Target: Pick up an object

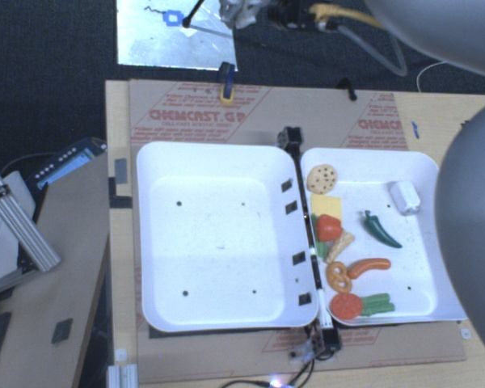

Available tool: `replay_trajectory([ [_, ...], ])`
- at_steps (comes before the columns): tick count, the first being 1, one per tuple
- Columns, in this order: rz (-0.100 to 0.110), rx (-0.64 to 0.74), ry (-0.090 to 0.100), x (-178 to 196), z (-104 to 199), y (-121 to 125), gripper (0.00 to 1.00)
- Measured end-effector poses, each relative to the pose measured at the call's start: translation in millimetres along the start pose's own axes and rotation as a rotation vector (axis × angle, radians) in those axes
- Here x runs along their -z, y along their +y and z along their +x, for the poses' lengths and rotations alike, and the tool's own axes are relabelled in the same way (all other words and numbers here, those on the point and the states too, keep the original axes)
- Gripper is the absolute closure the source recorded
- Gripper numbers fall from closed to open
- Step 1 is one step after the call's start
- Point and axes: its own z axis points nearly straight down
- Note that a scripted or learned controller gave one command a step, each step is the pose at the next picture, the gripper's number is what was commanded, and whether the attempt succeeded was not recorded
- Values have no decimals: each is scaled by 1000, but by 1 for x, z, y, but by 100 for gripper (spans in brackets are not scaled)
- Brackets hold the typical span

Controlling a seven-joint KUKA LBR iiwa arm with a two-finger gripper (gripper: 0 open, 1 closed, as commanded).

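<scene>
Grey arm (pixel 469 217) bulks large along the right edge, over the right bin (pixel 420 217). That bin holds toy food along its left side: tomato slice (pixel 346 305), green beans (pixel 377 303), pretzel (pixel 337 276), sausage (pixel 369 266), red pepper (pixel 329 227), cheese (pixel 326 207), cookie (pixel 322 179), green chilli (pixel 380 228) and a white block (pixel 404 196). Left bin (pixel 218 233) lies beside it. Farthest back, at the top, the gripper (pixel 244 6) hangs over a shiny plate (pixel 158 23), well apart from the food; whether it is open or closed cannot be told.

Even, fairly bright overhead light — the two shallow white plastic bins (pixel 218 241) look clean and nearly shadowless. A glossy metal sheet (pixel 174 23) glares pale beside the hand (pixel 242 2). The large grey arm (pixel 469 217) nearest the lens is soft, out of focus — overall slightly grainy.
</scene>
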Motion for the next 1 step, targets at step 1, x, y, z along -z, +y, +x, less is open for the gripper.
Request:
replay_trajectory([
  [1,5,-4,-1,0,-71,-43,100],
])
